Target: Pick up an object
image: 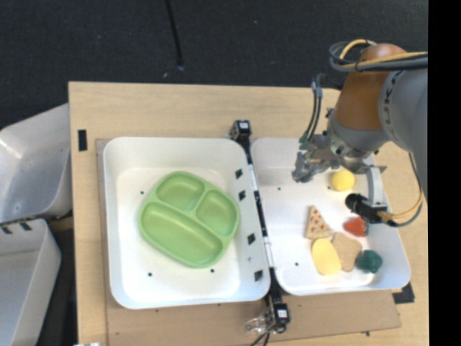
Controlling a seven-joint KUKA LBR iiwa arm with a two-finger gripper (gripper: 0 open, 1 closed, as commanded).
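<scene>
Above the right bin (288,276) hang the jaws (311,166).

Right bin: yellow ball (343,179), pizza slice (317,223), red piece (355,227), yellow piece (325,256), green piece (370,260).

the grey arm reaches in from the right, its hand (306,170) pointing downward.

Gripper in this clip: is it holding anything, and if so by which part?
Nothing shows in its hold. The gripper hangs over bare floor at the back of the right bin, apart from the yellow ball beside it.
</scene>
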